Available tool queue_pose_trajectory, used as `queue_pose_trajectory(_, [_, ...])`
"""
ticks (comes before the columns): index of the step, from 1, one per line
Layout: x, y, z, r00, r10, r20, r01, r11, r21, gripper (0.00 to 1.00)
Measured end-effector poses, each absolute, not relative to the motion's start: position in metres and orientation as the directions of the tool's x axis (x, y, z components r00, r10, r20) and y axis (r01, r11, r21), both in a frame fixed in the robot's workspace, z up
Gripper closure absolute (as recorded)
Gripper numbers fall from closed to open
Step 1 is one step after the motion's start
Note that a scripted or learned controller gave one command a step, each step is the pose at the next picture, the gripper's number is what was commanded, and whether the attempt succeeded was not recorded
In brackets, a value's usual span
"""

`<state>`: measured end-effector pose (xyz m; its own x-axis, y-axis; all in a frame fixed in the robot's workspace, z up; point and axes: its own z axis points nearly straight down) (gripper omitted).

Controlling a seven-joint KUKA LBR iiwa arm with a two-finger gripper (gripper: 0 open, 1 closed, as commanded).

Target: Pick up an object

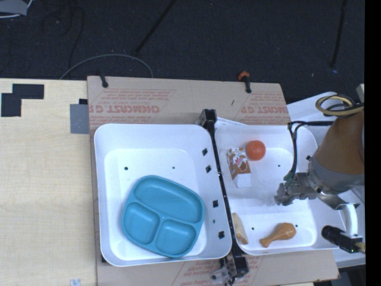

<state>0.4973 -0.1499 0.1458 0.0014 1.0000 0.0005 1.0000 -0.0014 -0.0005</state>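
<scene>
- Robot lab for sure: arm (342, 154) over two white bins (113, 142) on taped cardboard (178, 103)
- Loose cables (107, 61) on dark carpet past the bench's far edge
- Plywood bench (41, 177), clamps (243, 76)

A single fixed camera sits high above the counter (41, 177) and looks down at a slant, far enough back to take in both the left bin (107, 159) and the right bin (271, 243), plus dark floor beyond. The arm (342, 154) enters from the frame's right.
</scene>
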Motion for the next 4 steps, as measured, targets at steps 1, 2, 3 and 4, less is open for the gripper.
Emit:
queue_pose_trajectory(1, [0.506,-0.150,0.192,-0.001,1.000,0.000,1.000,0.001,0.001,1.00])
queue_pose_trajectory(2, [0.507,-0.151,0.213,-0.001,1.000,0.000,1.000,0.001,-0.001,1.00])
queue_pose_trajectory(3, [0.496,-0.091,0.212,-0.005,1.000,0.003,1.000,0.005,-0.005,1.00])
queue_pose_trajectory(4, [0.492,-0.046,0.207,-0.003,1.000,0.002,1.000,0.003,-0.005,1.00])
